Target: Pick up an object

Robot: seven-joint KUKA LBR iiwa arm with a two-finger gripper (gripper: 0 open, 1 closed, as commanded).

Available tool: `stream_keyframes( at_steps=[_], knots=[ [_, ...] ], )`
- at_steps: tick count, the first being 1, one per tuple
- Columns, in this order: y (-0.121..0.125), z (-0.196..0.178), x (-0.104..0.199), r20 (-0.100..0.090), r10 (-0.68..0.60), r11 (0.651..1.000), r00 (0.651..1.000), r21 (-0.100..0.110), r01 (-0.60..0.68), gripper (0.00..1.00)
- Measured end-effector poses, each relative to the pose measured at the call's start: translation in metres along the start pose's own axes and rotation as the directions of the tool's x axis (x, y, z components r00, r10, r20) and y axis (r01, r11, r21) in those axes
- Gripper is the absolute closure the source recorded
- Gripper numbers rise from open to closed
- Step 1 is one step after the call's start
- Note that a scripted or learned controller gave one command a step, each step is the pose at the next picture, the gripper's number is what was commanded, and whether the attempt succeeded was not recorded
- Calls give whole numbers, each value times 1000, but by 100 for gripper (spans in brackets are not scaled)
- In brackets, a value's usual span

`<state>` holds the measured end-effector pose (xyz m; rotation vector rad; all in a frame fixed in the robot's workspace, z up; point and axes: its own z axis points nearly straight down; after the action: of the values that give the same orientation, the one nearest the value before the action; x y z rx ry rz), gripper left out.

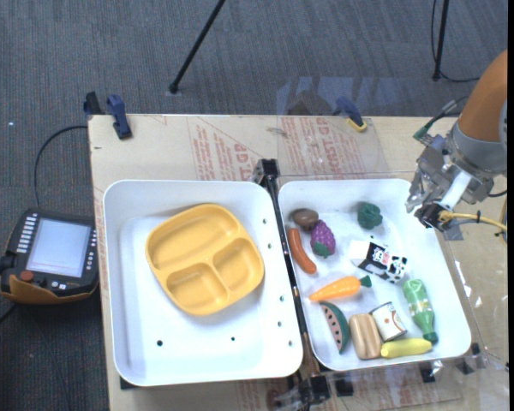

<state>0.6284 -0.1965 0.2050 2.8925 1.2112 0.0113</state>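
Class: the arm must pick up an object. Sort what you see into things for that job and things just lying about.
For the job: gripper, right bin, carrot, purple grapes, sausage, watermelon slice, green bottle.
Lying about: yellow divided plate, left bin, teach pendant, blue clamp.

Dark grey carpet [325, 41] lies around the wooden bench [188, 144]

We see a teach pendant [56, 255] lying on the grey carpet [68, 41] left of the bench [214, 144], its black cable [47, 148] looping up behind it. A blue clamp [118, 116] grips the bench's far left corner, and a yellow-tipped clamp [351, 116] its far edge. Beyond these we make out two dark stand legs [203, 34].
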Motion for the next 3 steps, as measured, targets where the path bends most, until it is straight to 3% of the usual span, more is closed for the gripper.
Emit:
stream_keyframes(
  at_steps=[1,2,3],
  knots=[
    [-49,40,57,4,-87,996,996,18,87,100],
    [-80,-38,0,6,145,989,989,12,-145,100],
    [-70,-76,-51,6,74,997,997,10,-74,100]
  ],
)
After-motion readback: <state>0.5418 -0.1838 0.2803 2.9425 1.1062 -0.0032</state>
